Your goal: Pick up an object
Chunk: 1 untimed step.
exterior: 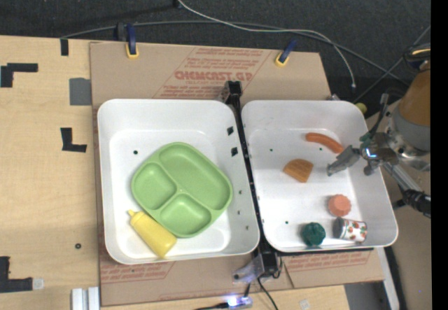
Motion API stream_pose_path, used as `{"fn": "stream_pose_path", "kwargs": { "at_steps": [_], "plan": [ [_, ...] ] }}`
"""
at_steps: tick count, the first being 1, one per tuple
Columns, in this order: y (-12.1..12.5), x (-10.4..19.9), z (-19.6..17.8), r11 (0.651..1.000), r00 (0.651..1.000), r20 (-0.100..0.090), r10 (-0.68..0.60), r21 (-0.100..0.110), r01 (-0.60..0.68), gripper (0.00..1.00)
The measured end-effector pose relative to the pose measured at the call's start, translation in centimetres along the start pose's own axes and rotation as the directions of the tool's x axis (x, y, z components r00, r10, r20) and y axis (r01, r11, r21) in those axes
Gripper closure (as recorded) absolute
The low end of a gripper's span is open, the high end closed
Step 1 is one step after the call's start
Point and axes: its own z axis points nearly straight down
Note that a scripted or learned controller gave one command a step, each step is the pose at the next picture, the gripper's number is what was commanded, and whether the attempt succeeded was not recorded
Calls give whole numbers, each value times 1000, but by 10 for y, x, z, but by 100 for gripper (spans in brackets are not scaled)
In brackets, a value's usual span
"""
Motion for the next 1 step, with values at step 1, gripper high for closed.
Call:
{"fn": "stream_pose_path", "kwargs": {
  "at_steps": [1],
  "plan": [
    [7, 1, 46, 1000, 1000, 1, 0, -2, 0, 0]
  ]
}}
